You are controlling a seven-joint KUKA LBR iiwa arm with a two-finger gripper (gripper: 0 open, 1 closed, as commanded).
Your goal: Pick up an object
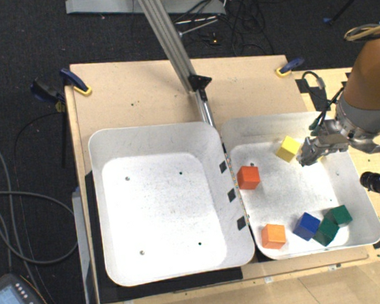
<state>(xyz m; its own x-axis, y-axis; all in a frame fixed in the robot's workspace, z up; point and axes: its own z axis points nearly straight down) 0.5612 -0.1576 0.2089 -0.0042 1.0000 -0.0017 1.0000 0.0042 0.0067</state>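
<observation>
Six blocks lie in the right bin. Whether the fingers are released or clenched cannot be told. A yellow block sits just left of them, apparently touching; red farther left; orange, blue and two green well below.

1. Two bins sit side by side on the bench: the left bin and the right bin.
2. In the right bin, one cube lies at the back, just beside the gripper.
3. Another cube lies near the left wall.
4. Four blocks lie along the front edge.
</observation>
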